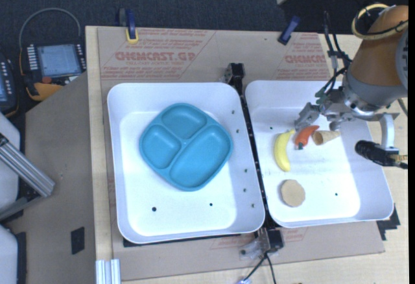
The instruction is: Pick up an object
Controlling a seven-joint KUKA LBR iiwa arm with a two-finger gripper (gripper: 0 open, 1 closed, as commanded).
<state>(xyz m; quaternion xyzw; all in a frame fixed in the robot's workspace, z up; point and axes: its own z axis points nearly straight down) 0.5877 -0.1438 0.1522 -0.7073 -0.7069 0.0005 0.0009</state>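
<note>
Where the bench carries its two white bins side by side, the left bin (130, 211) holds one blue divided plate (186, 145), lying flat near its centre, three compartments up. Right bin (363, 208): a banana (282, 151) toward its left edge, lengthwise; a round tan cookie (292, 193) nearer the front edge, just below the banana and apart from it; an orange carrot-like piece (303, 137) just right of the banana's upper end; a small tan cylinder (323, 137) close beside that piece, toward the bin's middle. Arm (379, 49), grey and orange, enters over the right bin's back right corner. Gripper (319, 114) hangs above the orange piece and cylinder; whether its fingers stand apart or together cannot be told.
</note>
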